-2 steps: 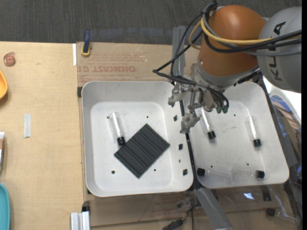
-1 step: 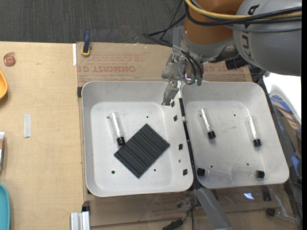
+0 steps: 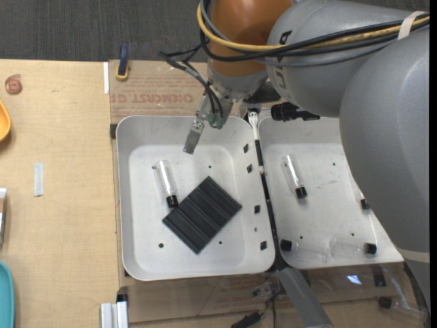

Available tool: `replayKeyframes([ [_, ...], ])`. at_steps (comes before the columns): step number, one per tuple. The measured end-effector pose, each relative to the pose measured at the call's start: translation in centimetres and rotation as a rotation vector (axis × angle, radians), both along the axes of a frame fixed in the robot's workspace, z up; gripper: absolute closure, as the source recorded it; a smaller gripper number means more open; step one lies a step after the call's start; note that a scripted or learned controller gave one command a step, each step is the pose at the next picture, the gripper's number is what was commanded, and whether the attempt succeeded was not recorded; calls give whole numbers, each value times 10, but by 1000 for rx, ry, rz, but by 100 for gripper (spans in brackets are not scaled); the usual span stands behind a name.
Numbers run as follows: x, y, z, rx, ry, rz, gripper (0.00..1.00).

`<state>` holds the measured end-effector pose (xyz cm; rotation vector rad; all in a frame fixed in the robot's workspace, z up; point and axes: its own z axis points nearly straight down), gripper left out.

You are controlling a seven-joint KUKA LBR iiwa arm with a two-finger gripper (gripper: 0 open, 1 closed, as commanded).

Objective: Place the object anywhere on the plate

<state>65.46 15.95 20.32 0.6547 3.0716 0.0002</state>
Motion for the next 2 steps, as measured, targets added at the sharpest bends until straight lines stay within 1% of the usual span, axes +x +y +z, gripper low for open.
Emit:
replayKeyframes([
  [1, -5, 48, 9, -1, -2, -133, 0],
  [2, -5, 68, -49, -3, 3, -361, 0],
])
